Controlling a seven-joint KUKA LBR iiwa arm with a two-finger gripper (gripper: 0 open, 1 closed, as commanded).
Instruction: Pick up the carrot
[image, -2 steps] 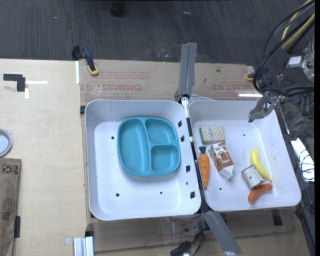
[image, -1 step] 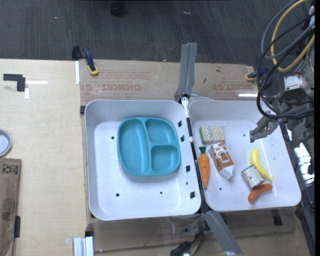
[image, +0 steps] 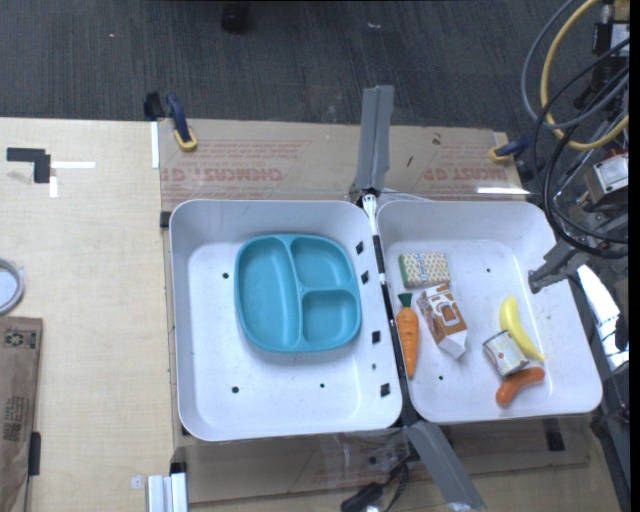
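The carrot (image: 407, 338) is orange with a green top and lies lengthwise along the left wall of the right bin (image: 470, 405), close to the divider. My gripper (image: 563, 268) sits at the right rim of that bin, far to the right of the carrot and apart from it. Nothing shows between the gripper and the carrot except other food items.
Right of the carrot lies a small carton (image: 443, 318), with a dotted packet (image: 424, 267) behind it. A banana (image: 520, 325), a can (image: 503, 352) and a sausage (image: 520, 385) lie near the right wall. A blue divided plate (image: 298, 292) sits in the left bin (image: 200, 350).
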